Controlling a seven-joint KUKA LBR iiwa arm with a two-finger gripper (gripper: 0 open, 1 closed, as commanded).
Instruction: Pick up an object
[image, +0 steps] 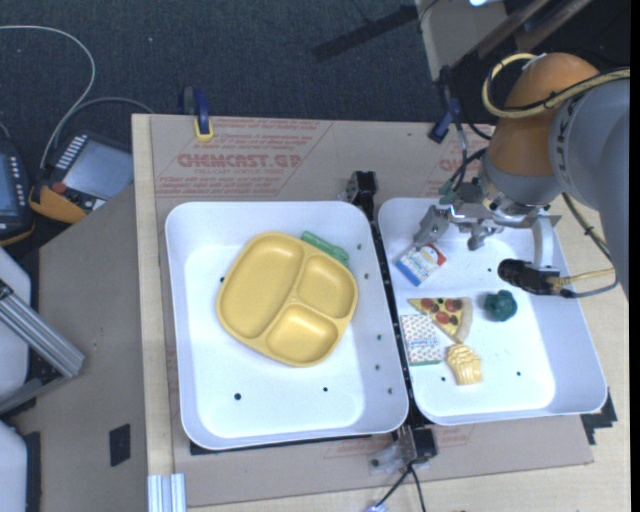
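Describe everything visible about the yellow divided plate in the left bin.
The yellow divided plate looks like matte plastic, a rounded shape with three compartments: one long section on its left side and two smaller ones on its right, split by raised ridges. It lies flat and right side up, turned at a slant, near the middle of the left bin. Nothing lies in its compartments. A green object sticks out from behind its upper right rim, seemingly touching or partly tucked under it.

In the right bin near my tool lie small things: a blue and white packet (420, 263), a pizza slice (444, 313), a pale card (421, 338), a yellow toy (463, 364), and a green lump (500, 305) set apart.
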